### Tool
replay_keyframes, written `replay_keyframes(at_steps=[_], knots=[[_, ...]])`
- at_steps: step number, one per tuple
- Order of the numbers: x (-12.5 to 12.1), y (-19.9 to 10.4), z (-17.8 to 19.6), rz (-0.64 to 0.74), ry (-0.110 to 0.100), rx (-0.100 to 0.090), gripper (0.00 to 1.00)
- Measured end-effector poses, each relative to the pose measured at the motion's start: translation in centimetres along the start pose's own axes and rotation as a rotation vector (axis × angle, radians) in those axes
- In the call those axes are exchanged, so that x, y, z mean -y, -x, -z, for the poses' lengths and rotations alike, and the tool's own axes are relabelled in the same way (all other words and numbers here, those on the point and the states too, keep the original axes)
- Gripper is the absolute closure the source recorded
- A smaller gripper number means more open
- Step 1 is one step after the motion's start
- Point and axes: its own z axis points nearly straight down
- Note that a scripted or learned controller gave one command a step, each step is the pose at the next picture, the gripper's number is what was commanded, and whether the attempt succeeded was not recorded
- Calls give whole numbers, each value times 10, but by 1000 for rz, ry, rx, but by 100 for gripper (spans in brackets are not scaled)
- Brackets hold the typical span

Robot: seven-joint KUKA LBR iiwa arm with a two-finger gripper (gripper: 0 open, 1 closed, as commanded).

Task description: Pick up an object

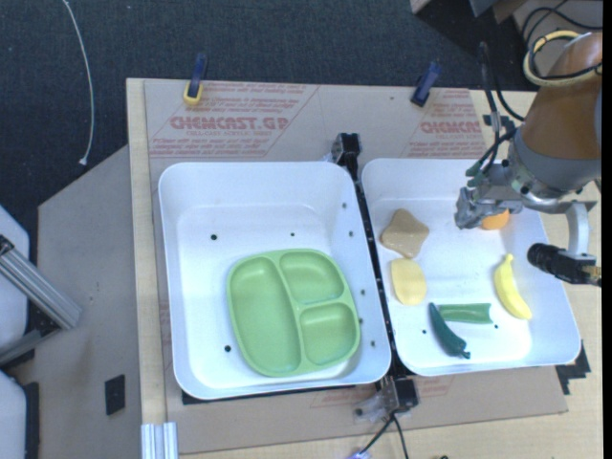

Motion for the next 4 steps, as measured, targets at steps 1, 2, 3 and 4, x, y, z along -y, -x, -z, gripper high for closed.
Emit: replay_keyframes(at_steps=[1,2,3,4], knots=[[0,1,63,2,3,1,100],[-1,1,75,2,0,0,100],[-12,-55,56,7,-8,-3,100],[-23,-97,54,4,-2,-1,100]])
